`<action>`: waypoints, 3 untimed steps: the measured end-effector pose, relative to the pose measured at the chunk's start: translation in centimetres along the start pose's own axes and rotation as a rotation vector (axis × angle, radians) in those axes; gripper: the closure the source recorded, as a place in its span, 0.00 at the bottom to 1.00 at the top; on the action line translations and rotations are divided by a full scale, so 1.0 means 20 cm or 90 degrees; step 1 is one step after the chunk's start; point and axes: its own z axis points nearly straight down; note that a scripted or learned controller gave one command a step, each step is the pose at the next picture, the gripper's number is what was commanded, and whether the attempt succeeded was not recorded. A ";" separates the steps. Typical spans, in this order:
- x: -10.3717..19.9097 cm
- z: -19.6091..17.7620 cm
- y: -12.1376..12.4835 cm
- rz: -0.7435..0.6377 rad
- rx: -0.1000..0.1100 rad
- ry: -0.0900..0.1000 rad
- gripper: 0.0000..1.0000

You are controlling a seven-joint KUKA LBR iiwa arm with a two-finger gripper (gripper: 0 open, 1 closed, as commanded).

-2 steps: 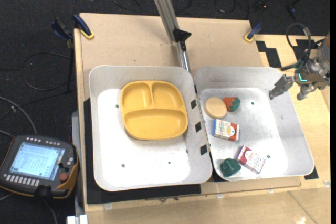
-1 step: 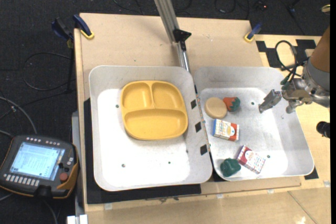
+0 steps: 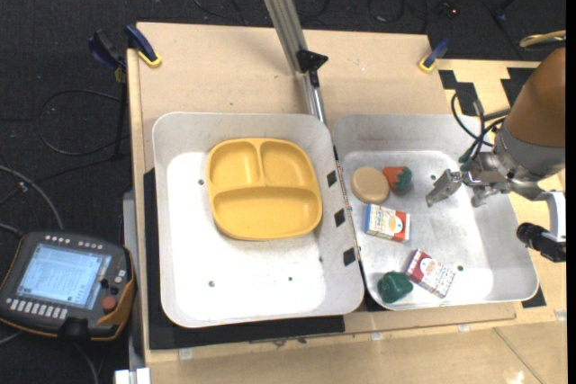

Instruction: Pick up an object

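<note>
The wooden bench [image 3: 234,76] carries two shallow white bins side by side: the left bin [image 3: 180,220] and the right bin [image 3: 504,265]. Reaching in from the right, the grey arm [image 3: 540,117] ends over the right bin, and its gripper [image 3: 447,187] hangs above the bin's upper right part, near the floor but with nothing between its fingers; the two fingers stand slightly apart, tips pointing left toward the objects. In the left bin lies a yellow divided plate [image 3: 265,191], sitting in the upper middle with three compartments facing up. A teach pendant [image 3: 63,281] rests on the dark floor to the left of the bench. The right bin holds the smaller things. A round tan disc [image 3: 369,184] lies near the bin's upper left, with a red and green toy [image 3: 399,177] touching its right side. Just below them lies a small red and white box [image 3: 387,222], tilted. Lower down, a second small box [image 3: 430,272] lies near the front wall, and a dark green lump [image 3: 394,286] sits just to its left.
</note>
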 end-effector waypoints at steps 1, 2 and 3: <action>0.00 0.24 0.01 0.000 -0.005 -0.002 0.00; 0.00 0.18 0.01 0.000 -0.006 -0.002 1.00; -0.01 -0.13 0.03 -0.001 -0.009 -0.003 1.00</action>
